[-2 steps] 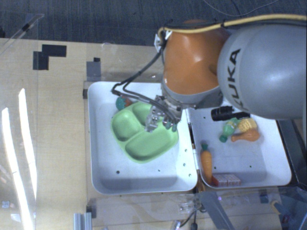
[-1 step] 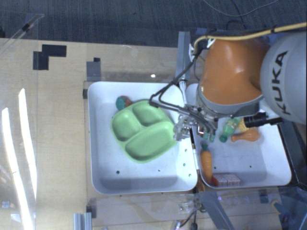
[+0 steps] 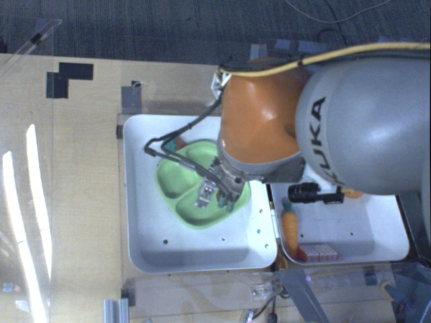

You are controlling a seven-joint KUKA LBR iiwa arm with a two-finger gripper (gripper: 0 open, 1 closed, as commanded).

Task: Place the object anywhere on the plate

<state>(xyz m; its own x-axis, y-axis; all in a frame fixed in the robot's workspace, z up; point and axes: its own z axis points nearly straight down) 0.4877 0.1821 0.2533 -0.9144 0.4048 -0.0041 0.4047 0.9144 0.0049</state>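
my claw hung over the green clover-shaped plastic plate.
i couldn't tell its grip; an unseen object might have missed that plate.

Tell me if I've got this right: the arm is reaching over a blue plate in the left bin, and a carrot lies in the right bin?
Not quite: the plate is green, not blue, as the camera view shows. The rest holds: the arm reaches over it in the left bin, and the carrot lies in the right bin.

Gripper seemingly over green plate
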